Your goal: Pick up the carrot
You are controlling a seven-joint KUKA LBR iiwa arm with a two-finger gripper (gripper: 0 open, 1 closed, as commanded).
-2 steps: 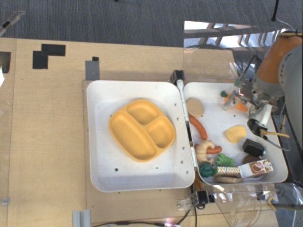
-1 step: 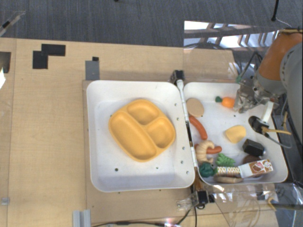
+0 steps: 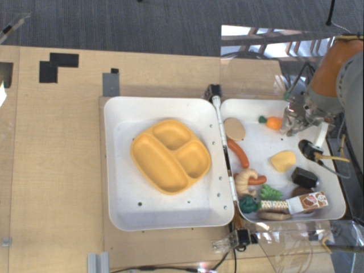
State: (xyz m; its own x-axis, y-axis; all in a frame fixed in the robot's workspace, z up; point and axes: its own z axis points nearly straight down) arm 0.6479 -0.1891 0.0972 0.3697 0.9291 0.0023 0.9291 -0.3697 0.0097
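Note:
The carrot (image 3: 274, 123), small and orange with a green top pointing left, lies in the upper part of the right bin (image 3: 255, 147). My gripper (image 3: 292, 121) hangs low over the bin just to the right of the carrot, at or very near its thick end. I cannot make out whether the carrot is between the gripper's tips. The grey arm with its orange band (image 3: 335, 67) comes in from the upper right.
The right bin also holds a tan disc (image 3: 234, 129), a red sausage (image 3: 238, 152), a yellow wedge (image 3: 283, 161), black pieces (image 3: 304, 178), green toys (image 3: 269, 193) and a printed box (image 3: 310, 201). A yellow divided plate (image 3: 170, 155) sits in the left bin (image 3: 122, 209).

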